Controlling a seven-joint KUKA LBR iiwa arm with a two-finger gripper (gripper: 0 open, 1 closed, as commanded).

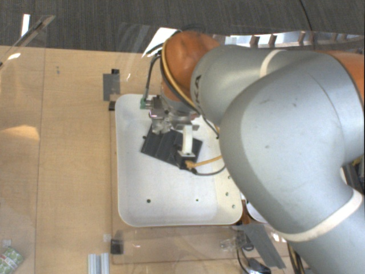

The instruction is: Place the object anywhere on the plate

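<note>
Gripper [164,116] sits low over far half of white bin [165,201], pointing straight down. Reads like pick-or-drop pose, just my guess. Arm [285,130] hangs across bin's right side, so anything past that edge is blocked. Honestly can't tell if gripper's wide, narrow or carrying anything. Object, plate: can't place either relative to bin. Two dark dots [148,200] on bin floor, near half.

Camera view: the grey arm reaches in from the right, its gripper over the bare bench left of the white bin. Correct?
Not quite. The camera view shows the grey arm reaching in from the right, but its gripper is over the upper part of the white bin, not the bench left of it.
</note>
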